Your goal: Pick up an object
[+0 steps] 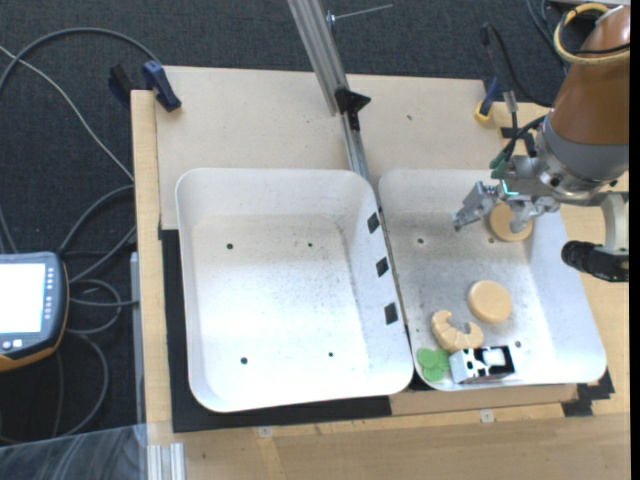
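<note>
Tan round disc between the spread fingers of the open end effector, right bin.

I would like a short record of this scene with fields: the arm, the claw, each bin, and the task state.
arm: grey with orange band, reaching in from the right of the view
claw: low over the far part of the right bin, beside a tan disc
right bin contents: tan disc; second tan disc; curved tan piece; green piece; black and white block
left bin: white, speckled
task state: nothing seen lifted
</note>
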### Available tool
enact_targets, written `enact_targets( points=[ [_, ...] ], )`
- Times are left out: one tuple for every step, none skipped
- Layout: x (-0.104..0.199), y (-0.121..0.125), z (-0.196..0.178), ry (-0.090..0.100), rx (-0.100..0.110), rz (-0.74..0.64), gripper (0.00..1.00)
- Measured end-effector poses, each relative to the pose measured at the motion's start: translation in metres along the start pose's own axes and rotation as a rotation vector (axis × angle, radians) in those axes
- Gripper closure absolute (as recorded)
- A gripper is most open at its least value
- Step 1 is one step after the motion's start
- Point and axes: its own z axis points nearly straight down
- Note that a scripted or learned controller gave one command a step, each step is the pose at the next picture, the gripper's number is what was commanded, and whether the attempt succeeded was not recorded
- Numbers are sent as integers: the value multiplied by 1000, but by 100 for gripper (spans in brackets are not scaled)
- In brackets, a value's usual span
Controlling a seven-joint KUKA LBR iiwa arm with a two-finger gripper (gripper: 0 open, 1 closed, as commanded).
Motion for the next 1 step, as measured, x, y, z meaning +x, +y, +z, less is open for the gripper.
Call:
enact_targets(
  points=[
    [0,1,-3,-1,-6,0,0]
  ],
)
